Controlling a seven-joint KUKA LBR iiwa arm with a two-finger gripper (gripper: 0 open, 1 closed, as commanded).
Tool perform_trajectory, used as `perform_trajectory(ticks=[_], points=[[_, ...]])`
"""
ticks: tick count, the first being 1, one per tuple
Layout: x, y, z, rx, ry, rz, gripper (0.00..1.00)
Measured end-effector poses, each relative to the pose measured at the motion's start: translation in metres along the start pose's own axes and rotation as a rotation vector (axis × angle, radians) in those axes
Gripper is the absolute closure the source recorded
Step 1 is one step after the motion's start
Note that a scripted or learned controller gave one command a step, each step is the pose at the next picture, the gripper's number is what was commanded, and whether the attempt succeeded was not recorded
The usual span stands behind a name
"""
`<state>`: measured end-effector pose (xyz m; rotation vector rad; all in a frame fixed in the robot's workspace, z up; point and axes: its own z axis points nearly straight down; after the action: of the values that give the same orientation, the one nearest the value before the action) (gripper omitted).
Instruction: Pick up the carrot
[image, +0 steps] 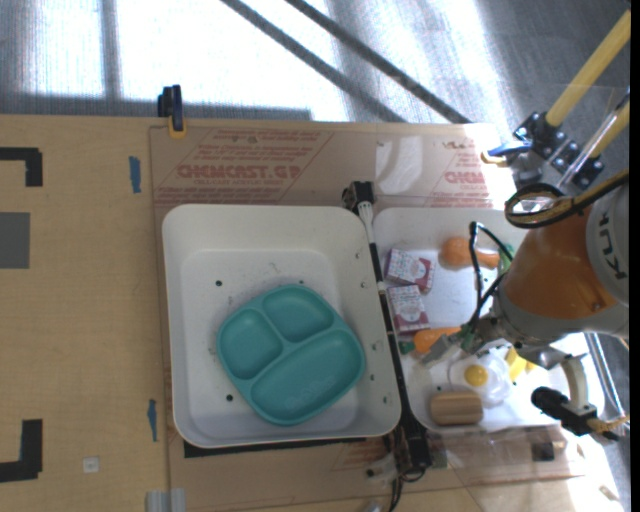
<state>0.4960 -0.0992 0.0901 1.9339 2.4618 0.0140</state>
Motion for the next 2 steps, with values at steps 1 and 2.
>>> perform_trajectory(ticks=[1, 2], points=[[-0.012, 0.055, 0.001, 0.001, -0.005, 0.055, 0.00], [-0.029, 0.069, 0.002, 0.006, 0.002, 0.167, 0.00]])
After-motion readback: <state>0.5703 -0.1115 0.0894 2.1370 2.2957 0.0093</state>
